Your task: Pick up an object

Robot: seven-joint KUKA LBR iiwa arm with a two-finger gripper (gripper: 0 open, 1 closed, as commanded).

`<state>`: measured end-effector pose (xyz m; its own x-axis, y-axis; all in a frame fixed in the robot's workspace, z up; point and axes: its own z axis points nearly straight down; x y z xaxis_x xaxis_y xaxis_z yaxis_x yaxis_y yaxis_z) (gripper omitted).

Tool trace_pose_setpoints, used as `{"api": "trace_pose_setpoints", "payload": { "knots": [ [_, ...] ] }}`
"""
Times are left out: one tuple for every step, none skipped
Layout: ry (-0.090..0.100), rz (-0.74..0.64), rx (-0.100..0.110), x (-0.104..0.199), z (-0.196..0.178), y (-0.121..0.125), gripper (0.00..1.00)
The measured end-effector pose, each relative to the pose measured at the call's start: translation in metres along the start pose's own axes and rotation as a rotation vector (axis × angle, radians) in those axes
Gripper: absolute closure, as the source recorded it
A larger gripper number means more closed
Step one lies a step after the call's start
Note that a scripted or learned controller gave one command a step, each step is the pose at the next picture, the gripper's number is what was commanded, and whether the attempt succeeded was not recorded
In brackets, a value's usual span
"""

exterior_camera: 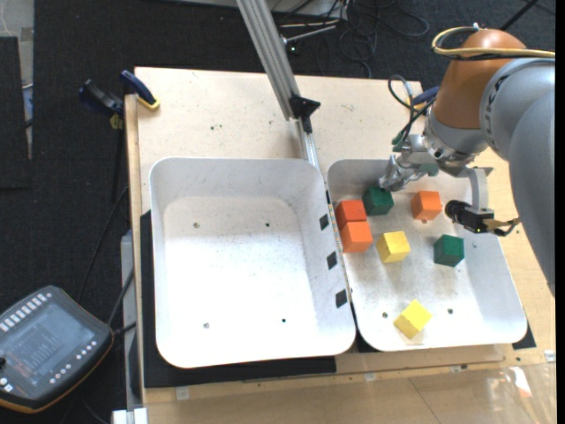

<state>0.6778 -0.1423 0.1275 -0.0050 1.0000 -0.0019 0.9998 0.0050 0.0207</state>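
The right bin (494, 303) holds several small blocks. Two orange blocks (354, 223) sit together against its left wall. A dark green block (378, 200) lies near the back, with another orange block (426, 204) to its right. A yellow block (394, 246) and a second green block (448, 250) lie mid-bin. Another yellow block (411, 318) rests near the front. My gripper (395, 176) hangs at the bin's back edge, just above and behind the dark green block. I see no block held in it.
The left bin (177, 325) stands beside the right one, their walls touching at the middle. A slanted metal rail (269, 47) runs down to the bins' junction. A blue and yellow clamp (132, 91) lies at the bench's back left corner.
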Motion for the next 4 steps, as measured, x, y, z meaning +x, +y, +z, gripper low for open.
{"api": "trace_pose_setpoints", "payload": {
  "knots": [
    [0.000,0.003,0.014,0.001,-0.049,-0.006,1.00],
    [-0.001,0.006,0.012,-0.005,-0.107,-0.012,1.00],
    [0.000,0.004,0.015,-0.005,-0.128,-0.010,1.00],
    [0.004,-0.003,0.020,0.056,-0.132,-0.012,1.00]
  ]
}}
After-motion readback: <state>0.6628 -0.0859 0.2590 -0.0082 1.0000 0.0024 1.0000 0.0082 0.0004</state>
